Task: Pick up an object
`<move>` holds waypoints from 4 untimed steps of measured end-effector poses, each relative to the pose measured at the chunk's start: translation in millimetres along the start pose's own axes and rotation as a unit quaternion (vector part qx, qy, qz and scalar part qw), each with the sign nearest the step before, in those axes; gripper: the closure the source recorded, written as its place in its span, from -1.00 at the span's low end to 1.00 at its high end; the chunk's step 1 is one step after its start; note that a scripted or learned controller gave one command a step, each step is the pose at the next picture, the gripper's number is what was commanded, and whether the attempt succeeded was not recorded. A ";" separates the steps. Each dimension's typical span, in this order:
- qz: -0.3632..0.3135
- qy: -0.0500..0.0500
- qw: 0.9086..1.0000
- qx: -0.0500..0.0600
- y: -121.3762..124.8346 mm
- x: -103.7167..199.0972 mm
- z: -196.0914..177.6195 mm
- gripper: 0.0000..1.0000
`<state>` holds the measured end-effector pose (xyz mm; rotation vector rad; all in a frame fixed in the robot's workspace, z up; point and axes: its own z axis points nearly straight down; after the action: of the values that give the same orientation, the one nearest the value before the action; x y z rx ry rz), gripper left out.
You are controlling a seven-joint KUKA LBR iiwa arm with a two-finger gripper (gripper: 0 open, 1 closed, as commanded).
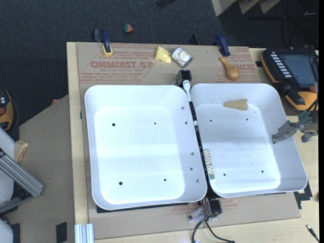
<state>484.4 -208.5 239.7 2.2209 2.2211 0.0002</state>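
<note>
Camera view shows the table bearing two white bins; the left bin lies at nine o'clock and the right bin at three o'clock. The pick seems not yet begun: the one object in a bin, a tan flat piece, rests near the right bin's twelve o'clock wall. The claw sits at that bin's three o'clock rim, grasping nothing; its spread I cannot tell. Next, it likely must travel toward eleven o'clock and descend.

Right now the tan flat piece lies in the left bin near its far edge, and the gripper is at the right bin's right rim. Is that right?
Not quite. The camera view shows the tan flat piece in the right bin, near its far edge. The gripper is at that bin's right rim, as you said.
</note>
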 end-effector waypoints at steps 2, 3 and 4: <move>0.000 -0.003 1.000 -0.011 -5.4 66.5 -305.7 -1.00; 0.000 -0.002 1.000 -0.003 -4.1 67.8 -307.0 1.00; -0.003 0.001 1.000 0.006 114.0 90.9 -122.0 1.00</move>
<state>598.3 -117.6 361.7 2.2224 2.2339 -0.0100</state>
